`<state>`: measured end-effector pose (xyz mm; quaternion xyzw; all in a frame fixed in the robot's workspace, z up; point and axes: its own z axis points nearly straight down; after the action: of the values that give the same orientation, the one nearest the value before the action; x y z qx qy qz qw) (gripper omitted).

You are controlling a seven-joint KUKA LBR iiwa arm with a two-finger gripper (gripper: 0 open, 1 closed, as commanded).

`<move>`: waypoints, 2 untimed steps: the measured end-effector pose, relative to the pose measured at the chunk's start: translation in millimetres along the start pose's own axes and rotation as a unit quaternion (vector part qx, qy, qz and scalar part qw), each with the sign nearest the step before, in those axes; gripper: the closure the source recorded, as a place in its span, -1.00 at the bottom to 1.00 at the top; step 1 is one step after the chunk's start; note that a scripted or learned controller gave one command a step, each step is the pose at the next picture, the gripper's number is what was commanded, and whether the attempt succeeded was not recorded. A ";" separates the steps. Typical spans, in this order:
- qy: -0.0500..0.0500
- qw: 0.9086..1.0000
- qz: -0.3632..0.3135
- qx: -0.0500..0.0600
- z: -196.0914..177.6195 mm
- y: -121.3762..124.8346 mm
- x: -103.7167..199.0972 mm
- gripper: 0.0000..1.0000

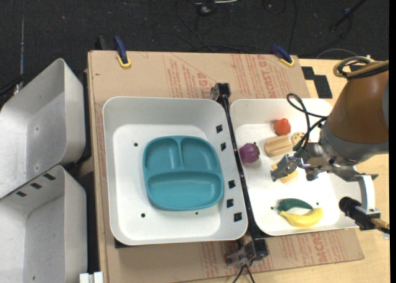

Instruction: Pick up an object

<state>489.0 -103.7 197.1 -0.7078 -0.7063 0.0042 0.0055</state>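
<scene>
Reaching in from the right of your view, the arm (362, 121) hangs low over the right bin (263, 229), and its gripper (286, 169) sits near the middle of that bin; whether it is open or closed you cannot tell from this slanted look, because the dark tip is too small and cluttered to read. Just under the tip you see a small yellow piece (288, 176), touching or overlapping the gripper in the view, but you cannot say it is held. Just above and slightly left of the gripper lies a tan bread roll (278, 145), and further up from it a red tomato-like object (282, 126). To the left of the gripper, near the bin's left wall, rests a purple round object (249, 152). Below the gripper, toward the bin's near edge, you find a yellow banana (303, 217) with a dark green piece (294, 204) lying just against its upper side. A small cream cube (299, 137) sits just right of the roll, close to the arm's cabling. Well to the left of the gripper, across the divider between the bins, the left bin (117, 152) bears a teal divided plate (183, 173) lying flat in its middle. Both bins rest on a cardboard sheet (173, 71) held by blue and yellow clamps (122, 52) at its far edge
</scene>
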 end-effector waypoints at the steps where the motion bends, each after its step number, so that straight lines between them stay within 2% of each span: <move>1: -0.001 1.000 -0.001 -0.006 -5.9 2.9 0.2 -1.00; 2: 0.000 1.000 -0.001 -0.004 40.6 3.1 8.5 -1.00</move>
<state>491.6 -95.0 156.4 -0.7074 -0.7068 0.0013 0.0025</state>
